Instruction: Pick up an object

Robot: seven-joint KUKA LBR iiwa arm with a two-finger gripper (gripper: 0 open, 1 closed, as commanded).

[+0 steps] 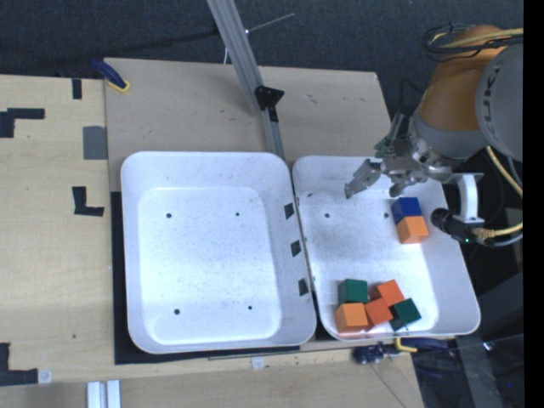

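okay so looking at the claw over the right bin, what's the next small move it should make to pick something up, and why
Probably shift the claw toward the blue block and lower onto it. The claw hangs over the right bin with nothing between its fingers, and that block, touching an orange block, is nearest; the other blocks cluster at the bin's near edge.

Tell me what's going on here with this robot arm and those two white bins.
A grey robot arm with an orange band reaches in over the right-hand white bin. Its two-finger gripper hangs above the far part of that bin with nothing between its fingers. Just beside it, a small blue cube touches a small orange cube. A cluster of green and orange cubes sits at the bin's near edge. The left-hand white bin sits alongside. Nothing is picked up yet.
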